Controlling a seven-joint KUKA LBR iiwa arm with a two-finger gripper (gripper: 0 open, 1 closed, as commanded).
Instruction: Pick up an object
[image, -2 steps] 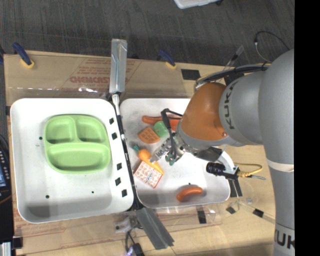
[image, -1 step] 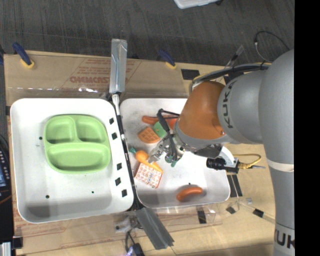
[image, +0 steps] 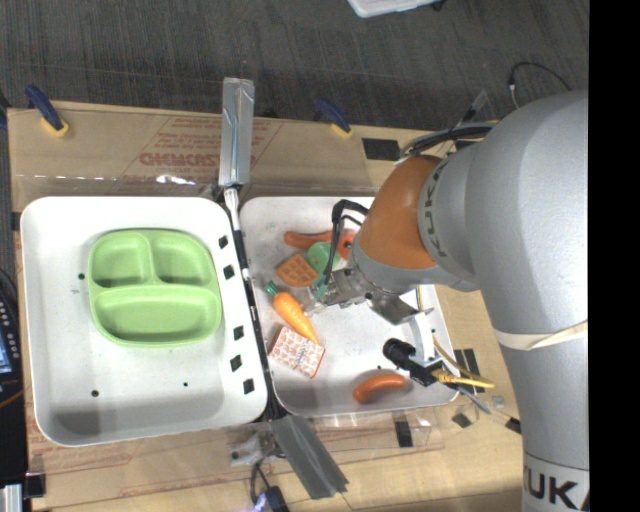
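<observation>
Two bins sit on the surface; the right bin (image: 350, 392) holds the toys. The end effector (image: 335, 287) hangs low over its middle; whether it grips anything I cannot tell. A carrot (image: 294, 312) lies just left and below, long axis slanting from upper left to lower right.

end effector (image: 328, 287) fingers hidden, arm (image: 520, 230) cropped right

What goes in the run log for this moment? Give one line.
arm: over right bin | gripper: near carrot, waffle | grasp: none seen | left bin: green tray
</observation>
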